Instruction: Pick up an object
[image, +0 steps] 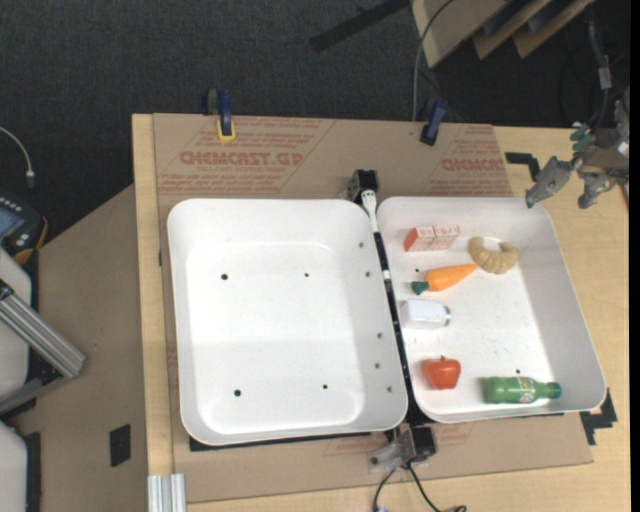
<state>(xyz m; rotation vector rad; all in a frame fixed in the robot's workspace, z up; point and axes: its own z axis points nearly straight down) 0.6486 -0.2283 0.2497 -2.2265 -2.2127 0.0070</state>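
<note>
Five objects lie in the right bin (560, 262), all left of and below the gripper (565, 183); croissant (493, 256) nearest. Gripper fingers apparently spread apart, nothing between.

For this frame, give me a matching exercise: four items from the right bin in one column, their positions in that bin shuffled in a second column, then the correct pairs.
Items:
1. green bottle
2. carrot
3. red-and-white carton
4. red pepper

Positions in the right bin:
A. top, near the divider
B. bottom right corner, lying on its side
C. bottom, left of the bottle
D. middle, below the carton, beside the croissant

Pairs: 1-B, 2-D, 3-A, 4-C
</note>
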